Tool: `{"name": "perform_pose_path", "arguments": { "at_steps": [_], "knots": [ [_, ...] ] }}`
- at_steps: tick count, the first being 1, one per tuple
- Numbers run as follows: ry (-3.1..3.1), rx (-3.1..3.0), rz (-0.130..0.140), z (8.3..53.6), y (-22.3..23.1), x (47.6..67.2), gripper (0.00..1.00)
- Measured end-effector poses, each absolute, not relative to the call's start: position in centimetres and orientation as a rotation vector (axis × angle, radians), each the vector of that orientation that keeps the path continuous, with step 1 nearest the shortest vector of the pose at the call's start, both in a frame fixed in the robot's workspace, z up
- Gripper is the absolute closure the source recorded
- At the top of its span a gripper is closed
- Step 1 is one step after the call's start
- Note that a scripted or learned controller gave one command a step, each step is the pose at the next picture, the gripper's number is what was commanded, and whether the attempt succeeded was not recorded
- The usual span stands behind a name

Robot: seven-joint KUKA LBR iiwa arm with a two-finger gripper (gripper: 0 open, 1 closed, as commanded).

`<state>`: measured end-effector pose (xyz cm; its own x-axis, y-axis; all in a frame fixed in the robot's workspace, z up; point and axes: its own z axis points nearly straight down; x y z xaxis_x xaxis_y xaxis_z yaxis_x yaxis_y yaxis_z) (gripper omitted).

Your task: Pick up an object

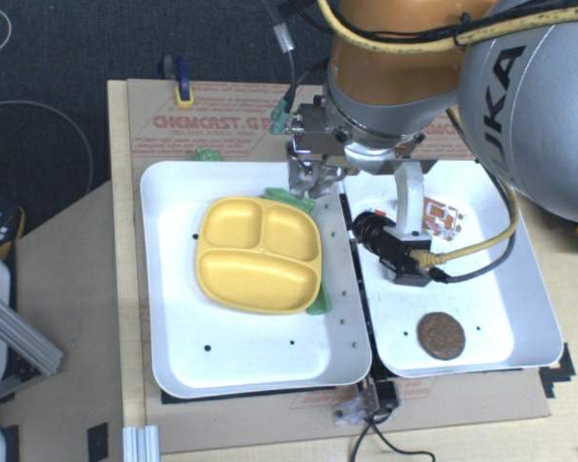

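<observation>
Cam view (fixed, above bench):
Arm (405,37): grey w/ orange band, comes in from right, fills the upper right, wrist over the far end of the strip where the 2 bins meet.
Gripper (311,179): low at far right corner of left bin (173,287), just beside the divider, right over the green item.
Gripper state: can't tell if apart or together, wrist body blocks the tips. Nothing seen clamped in it.
Yellow plate (260,255): 3 compartments, rounded square, sits mid left bin, turned a bit vs. bin walls. Biggest obj in the bins.
Green item (287,198): flat, mostly hidden under the plate. One bit pokes out at plate's far right corner, touching the gripper area; another sliver shows along plate's near right edge.
Right bin (520,296): white, shallow, touching left bin along the middle.
Brown disc (441,336): round, flat, near end of right bin, well apart from gripper.
Small card (442,220): white w/ orange-red marks, far part of right bin, near the arm.
Board (222,118): brown, printed red text, under both bins.
Clamp (182,82): blue & yellow, on board's far edge, left side.
Green scrap (207,155): on board, just outside left bin's far wall.
</observation>
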<state>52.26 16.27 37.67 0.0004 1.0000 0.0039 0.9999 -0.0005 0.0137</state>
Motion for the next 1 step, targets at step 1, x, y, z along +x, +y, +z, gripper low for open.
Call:
{"name": "perform_pose_path", "arguments": {
  "at_steps": [1],
  "knots": [
    [2.228,2.22,-0.008,32.56,20.95,47.71,1.0]
  ]
}}
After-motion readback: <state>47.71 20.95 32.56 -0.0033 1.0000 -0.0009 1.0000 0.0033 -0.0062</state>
